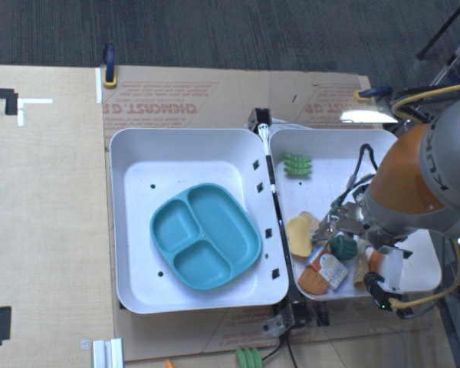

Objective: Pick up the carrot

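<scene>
A small orange piece that looks like the carrot (374,261) lies near the front right of the right bin (330,148), partly hidden by the arm. My gripper (339,232) hangs low over the pile of toy food in that bin, just left of the orange piece and directly above a dark green item (342,247). The wrist with its orange band (405,176) covers much of the bin's right side.
A yellow food piece (300,234), a printed packet (332,269) and a brown-orange round piece (314,283) crowd the right bin's front. A green ridged item (297,165) lies at its back. A teal divided plate (205,234) sits in the left bin (130,205).
</scene>
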Robot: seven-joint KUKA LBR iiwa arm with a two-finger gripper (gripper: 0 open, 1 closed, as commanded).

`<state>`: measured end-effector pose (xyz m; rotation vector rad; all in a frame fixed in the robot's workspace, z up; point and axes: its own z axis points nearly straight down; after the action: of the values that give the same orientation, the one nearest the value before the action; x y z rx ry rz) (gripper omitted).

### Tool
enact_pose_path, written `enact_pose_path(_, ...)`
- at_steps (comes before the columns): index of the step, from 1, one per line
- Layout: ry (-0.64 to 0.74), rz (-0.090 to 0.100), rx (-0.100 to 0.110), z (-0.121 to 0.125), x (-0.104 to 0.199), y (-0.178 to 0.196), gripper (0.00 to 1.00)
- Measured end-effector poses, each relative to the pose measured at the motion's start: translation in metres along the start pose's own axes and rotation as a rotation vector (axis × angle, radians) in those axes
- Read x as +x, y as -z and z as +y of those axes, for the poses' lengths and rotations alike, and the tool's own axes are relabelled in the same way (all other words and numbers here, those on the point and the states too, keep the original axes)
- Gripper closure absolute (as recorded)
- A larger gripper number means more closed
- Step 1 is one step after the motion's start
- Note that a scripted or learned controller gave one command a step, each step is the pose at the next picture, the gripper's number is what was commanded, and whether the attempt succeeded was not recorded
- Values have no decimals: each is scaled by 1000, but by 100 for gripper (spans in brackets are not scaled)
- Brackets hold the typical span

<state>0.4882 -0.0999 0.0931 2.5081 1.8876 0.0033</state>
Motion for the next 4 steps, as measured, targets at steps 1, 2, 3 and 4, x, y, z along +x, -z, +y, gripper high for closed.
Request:
enact_pose_path(1,-227,0,4,5,9,0,0)
enact_pose_path(2,-182,-1,2,6,8,0,0)
enact_pose_path(3,-541,0,5,11,9,0,0)
enact_pose_path(4,-535,-1,7,12,8,8,100)
